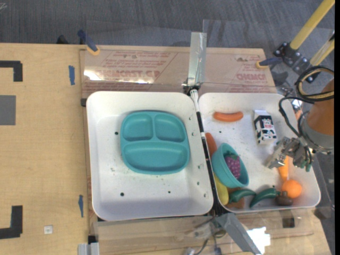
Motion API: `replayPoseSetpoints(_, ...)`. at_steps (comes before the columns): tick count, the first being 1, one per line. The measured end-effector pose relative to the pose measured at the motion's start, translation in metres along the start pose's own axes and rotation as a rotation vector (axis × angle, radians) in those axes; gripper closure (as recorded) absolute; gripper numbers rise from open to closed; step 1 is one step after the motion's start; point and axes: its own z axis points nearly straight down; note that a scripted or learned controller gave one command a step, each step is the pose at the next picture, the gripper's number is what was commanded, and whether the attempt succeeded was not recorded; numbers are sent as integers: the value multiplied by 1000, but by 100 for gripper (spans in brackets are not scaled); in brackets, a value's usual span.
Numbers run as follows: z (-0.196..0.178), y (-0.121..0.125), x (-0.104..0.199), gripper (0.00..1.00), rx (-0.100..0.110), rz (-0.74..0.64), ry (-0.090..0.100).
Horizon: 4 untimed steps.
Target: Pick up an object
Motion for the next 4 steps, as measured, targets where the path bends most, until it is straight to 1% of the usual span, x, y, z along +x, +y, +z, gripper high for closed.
replayPoseSetpoints(1, -55, 63, 12, 100, -4, 43, 1)
replayPoseSetpoints(2, 0, 9, 12, 100, -2, -255, 3)
replayPoseSetpoints(3, 1, 12, -36, 100, -1, -275, 1)
replayPoseSetpoints(4, 0, -30, 36, 100, -1, 59, 2)
